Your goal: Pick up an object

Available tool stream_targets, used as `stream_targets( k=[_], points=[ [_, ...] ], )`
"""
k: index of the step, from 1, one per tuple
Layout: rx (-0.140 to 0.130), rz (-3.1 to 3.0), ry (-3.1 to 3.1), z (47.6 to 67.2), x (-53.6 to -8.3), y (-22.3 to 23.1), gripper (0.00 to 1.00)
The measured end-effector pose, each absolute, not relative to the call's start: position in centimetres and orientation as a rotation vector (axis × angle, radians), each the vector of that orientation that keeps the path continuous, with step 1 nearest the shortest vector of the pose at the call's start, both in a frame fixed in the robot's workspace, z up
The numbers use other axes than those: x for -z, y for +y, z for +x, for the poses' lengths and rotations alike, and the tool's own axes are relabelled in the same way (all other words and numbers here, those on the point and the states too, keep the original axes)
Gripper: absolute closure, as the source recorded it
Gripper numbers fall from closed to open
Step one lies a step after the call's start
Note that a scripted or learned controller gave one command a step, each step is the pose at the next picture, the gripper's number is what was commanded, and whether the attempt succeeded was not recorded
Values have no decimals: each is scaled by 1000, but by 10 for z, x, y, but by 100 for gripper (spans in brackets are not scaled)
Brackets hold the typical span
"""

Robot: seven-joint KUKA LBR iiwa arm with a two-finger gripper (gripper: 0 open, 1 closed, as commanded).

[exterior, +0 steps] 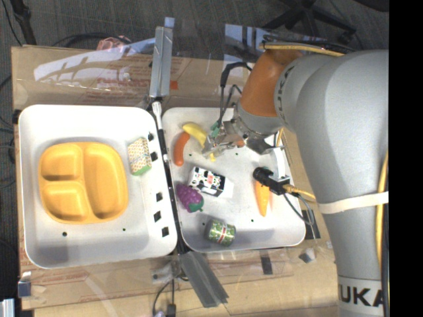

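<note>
Likely target: banana at the far edge of the right bin, with an orange sausage-like toy just beside it toward the left wall. Jaws sit low, right next to the banana; can't tell if apart or together, nothing seen clamped. Risks, as judgement: the curved banana slips or rolls out, jaws nudge it into the wall, or catch the neighbour too. Card box, grapes, can, carrot lie nearer the front. Left bin has a yellow tray.
</note>
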State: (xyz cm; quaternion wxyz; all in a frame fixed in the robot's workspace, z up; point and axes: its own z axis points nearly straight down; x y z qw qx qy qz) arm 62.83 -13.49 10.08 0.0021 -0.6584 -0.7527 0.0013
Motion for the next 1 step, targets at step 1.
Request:
stream_targets(
  k=[1],
  points=[
    [-3,-2353,-2079,632,-191,-67,100]
  ],
)
